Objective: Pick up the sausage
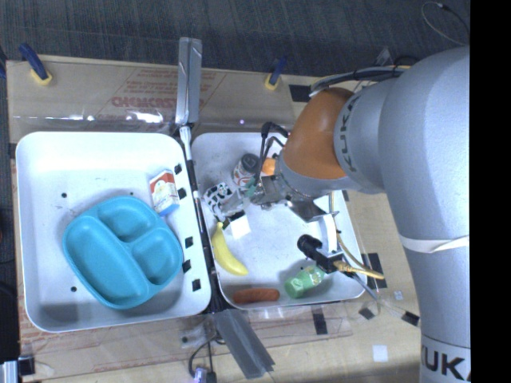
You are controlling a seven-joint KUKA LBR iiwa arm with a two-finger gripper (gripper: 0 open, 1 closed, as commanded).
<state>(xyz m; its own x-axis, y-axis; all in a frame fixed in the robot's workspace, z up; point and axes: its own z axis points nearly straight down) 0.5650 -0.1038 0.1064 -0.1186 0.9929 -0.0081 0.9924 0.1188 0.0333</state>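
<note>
The sausage is a short reddish-brown link lying flat along the front wall of the right bin, between a banana and a green object. My gripper reaches left from the orange-banded wrist and sits low over the bin's left middle, near the divider wall. That puts it well behind the sausage and just past the banana's far tip. Nothing shows between it and the sausage, which lies alone.
A yellow banana lies along the right bin's left wall, and a green object sits right of the sausage. A small round grey item sits at the back. The left bin holds a blue divided plate and a small red-and-white carton.
</note>
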